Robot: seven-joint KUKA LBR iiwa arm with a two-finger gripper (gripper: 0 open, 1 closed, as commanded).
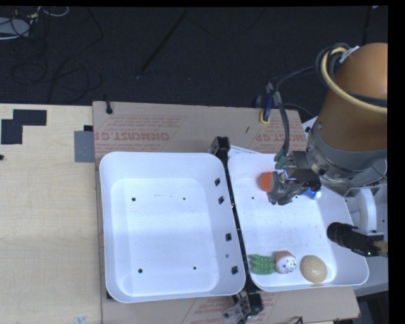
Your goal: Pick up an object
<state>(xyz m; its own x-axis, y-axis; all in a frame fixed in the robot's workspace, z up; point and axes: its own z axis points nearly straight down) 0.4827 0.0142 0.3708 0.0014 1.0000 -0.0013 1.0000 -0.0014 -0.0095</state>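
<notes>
**A robotics lab bench**

I work in a lab, not a home. My bench (pixel 44 209) is pale wood with black and grey marker patches (pixel 25 123) near its far left edge. A sheet of printed cardboard (pixel 177 123) lies under two shallow white bins (pixel 120 171), clipped together along a black divider (pixel 229 209). Loose cables (pixel 38 16) trail over dark carpet (pixel 190 57) beyond the bench's far edge, and hoses (pixel 285 120) run along my arm (pixel 354 107).
</notes>
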